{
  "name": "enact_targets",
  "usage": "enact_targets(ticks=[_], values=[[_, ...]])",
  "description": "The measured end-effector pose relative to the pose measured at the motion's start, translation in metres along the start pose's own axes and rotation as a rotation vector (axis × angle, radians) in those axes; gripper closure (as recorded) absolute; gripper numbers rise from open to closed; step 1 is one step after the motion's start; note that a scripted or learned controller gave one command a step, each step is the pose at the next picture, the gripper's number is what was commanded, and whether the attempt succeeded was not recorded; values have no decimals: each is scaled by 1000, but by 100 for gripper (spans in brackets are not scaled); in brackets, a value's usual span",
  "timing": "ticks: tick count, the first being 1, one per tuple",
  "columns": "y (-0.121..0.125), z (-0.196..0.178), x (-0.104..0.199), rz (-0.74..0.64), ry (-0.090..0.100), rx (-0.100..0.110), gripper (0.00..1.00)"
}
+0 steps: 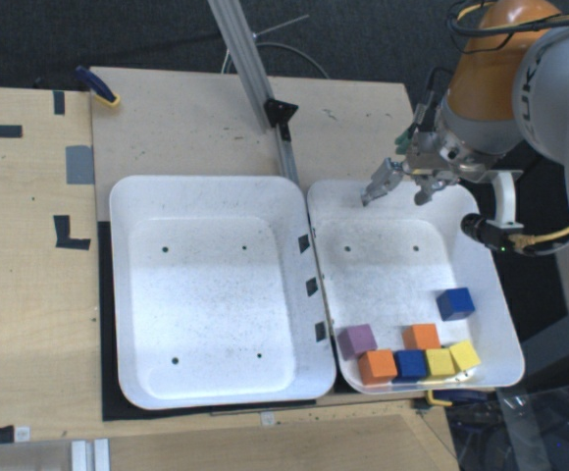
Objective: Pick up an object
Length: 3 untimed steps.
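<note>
Camera view: the arm point(515, 62) enters from the right, grey with an orange band above the wrist. The gripper point(398, 193) hangs over the far edge of the right bin point(383, 253). Its two fingers point(376, 190) are spread apart, and nothing lies between them.

All candidate objects lie in the right bin, toward its near edge, well apart from the fingers and closer to the viewer than they are. A blue cube point(455, 303) sits alone, nearest the fingers of the group and to the right of them. Beyond it, at the bin's near wall, a cluster of blocks stands close together: a purple cube point(357, 340) on the left, an orange cube point(378, 365) just beside it, a second blue cube point(411, 363), a second orange cube point(422, 337) behind that, and two yellow cubes point(452, 359) on the right.

The left bin point(206, 292) lies to the left of the fingers, touching the right bin along their shared edge. Both bins rest on the table point(177, 116). A slanted metal rail point(250, 52) crosses the table to the left of the fingers.
</note>
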<state>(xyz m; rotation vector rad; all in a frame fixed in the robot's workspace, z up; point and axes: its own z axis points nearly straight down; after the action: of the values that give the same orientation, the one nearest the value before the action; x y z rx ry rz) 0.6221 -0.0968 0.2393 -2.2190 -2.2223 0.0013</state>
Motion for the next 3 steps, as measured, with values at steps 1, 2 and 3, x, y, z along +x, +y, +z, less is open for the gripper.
enact_targets(ticks=[1,2,3], values=[[-73,-22,2,2,0,0,0],[-110,-107,49,-4,1,-8,0],[-140,-175,74,-4,1,-9,0]])
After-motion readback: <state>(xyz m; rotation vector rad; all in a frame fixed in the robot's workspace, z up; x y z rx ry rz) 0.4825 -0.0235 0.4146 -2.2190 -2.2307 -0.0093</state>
